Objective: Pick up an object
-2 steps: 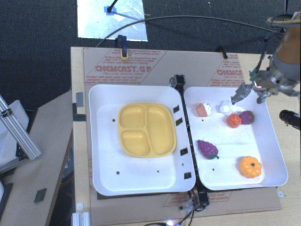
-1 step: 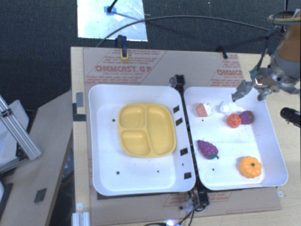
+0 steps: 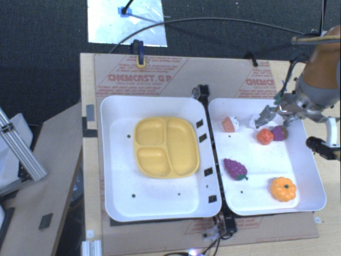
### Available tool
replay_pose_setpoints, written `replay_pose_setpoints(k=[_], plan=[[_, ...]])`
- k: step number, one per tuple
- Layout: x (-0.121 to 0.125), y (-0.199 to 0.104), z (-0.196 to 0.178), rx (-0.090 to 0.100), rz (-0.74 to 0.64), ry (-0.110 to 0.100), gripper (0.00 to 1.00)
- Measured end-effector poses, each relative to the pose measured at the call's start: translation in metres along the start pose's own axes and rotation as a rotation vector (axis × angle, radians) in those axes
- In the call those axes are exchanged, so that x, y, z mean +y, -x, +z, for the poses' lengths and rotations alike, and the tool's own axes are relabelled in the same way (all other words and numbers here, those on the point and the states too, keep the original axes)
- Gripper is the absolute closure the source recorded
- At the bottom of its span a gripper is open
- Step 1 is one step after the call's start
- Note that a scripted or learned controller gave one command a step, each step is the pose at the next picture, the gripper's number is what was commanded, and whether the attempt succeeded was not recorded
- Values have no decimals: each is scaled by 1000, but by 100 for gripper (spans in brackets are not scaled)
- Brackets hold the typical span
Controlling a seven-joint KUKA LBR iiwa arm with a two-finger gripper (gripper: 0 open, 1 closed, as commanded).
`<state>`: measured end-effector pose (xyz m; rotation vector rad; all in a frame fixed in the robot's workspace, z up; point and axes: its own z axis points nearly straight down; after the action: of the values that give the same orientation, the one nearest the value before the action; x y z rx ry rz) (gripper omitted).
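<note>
The gripper (image 3: 269, 117) hangs low over the back of the right bin (image 3: 306, 167), fingers spread and holding nothing, just above and beside the tomato (image 3: 265, 136), which lies touching a purple piece (image 3: 278, 133). The tomato is judged a light, rigid, smooth toy, round enough to squirt out of a shallow pinch. Close across its widest part, on the sides clear of the purple piece.

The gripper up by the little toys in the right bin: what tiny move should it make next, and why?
Probably a short drop straight down. The gripper hangs just above the small round orange-red toy fruit, with a dark purple toy piece touching that fruit's right side, so it may need to settle over one.
</note>
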<state>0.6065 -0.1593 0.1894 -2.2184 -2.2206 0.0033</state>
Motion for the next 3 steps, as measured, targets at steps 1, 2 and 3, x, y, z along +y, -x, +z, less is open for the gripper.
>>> replay_pose_setpoints(k=[1,2,3], plan=[[7,5,45,-1,1,3,0],[9,7,87,0,1,2,0],[11,8,73,-2,1,9,100]])
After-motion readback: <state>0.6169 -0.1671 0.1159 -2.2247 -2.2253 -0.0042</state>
